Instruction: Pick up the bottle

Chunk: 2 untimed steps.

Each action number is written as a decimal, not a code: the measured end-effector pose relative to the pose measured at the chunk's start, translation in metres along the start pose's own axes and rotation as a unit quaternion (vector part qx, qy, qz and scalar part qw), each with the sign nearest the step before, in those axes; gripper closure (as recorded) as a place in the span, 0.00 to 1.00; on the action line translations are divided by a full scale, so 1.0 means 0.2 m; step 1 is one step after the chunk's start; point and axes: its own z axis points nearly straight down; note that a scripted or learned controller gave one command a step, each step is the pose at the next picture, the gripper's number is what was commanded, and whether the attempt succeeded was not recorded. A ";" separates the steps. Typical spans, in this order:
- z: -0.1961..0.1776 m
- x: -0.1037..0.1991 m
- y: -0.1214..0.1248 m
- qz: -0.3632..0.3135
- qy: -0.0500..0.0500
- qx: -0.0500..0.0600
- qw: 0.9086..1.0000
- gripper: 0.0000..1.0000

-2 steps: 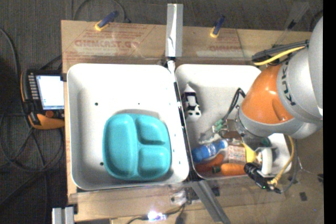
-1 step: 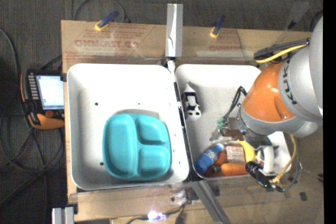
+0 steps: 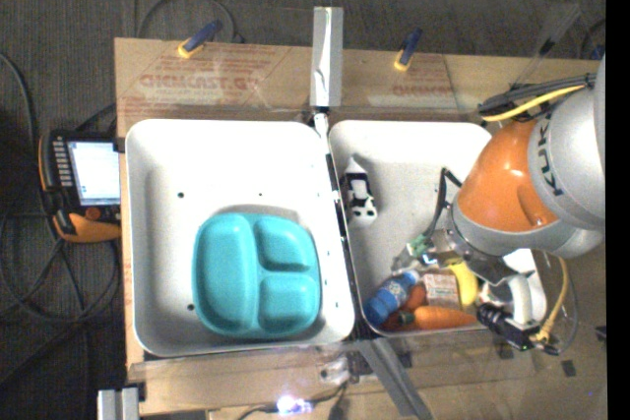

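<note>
We see the bottle (image 3: 389, 295) lying unlifted in the right bin (image 3: 394, 152), the arm (image 3: 512, 192) above; gripper's state we cannot tell.

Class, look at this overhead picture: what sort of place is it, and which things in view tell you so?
Probably a robotics lab bench: a robot arm reaches over two white bins, a handheld control pendant lies alongside, and cables trail across the carpet.

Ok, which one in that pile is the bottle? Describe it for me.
Look in the right bin, at the cluttered near corner beside the gripper. The bottle lies leftmost in the pile: clear, blue-labelled, next to an orange carrot-like item.
</note>
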 end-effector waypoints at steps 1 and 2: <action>-0.46 0.36 0.04 -0.072 0.002 0.008 0.997 1.00; -0.46 0.36 0.04 -0.072 0.002 0.008 0.997 0.00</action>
